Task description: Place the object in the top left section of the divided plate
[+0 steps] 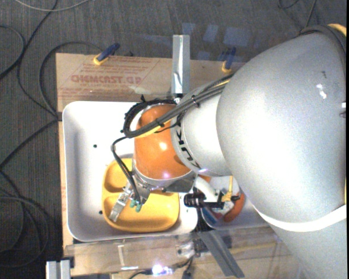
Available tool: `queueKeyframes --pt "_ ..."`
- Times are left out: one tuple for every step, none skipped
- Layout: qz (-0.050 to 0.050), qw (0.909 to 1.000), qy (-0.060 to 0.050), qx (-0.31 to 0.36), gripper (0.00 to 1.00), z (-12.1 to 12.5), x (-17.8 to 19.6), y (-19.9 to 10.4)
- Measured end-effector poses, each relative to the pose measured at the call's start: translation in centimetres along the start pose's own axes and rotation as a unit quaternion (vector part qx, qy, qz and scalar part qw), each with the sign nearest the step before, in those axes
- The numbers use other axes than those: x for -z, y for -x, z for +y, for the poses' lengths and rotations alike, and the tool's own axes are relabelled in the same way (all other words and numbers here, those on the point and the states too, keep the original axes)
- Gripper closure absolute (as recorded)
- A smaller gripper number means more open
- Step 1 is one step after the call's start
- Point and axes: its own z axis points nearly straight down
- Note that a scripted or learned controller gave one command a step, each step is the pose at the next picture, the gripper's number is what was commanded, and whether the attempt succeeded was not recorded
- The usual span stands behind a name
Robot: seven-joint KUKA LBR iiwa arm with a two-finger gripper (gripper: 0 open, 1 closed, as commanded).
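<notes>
Arm [267, 132] over yellow plate [157, 214]

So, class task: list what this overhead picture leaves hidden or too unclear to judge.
- Yellow divided plate: its upper and right sections lie under the arm's orange band.
- Right bin: nearly all covered by the grey arm.
- Orange object there: partly hidden, unidentifiable.
- Gripper: too small to judge.

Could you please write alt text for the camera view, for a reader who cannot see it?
A large grey arm with an orange band reaches from the right over a white bin, its pincer low over a yellow divided plate. An orange object sits partly hidden under the arm.
</notes>
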Motion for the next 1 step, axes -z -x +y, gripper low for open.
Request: queueKeyframes --pt "0.004 0.9732 -0.011 -0.23 0.0 4.71 8.19 3.04"
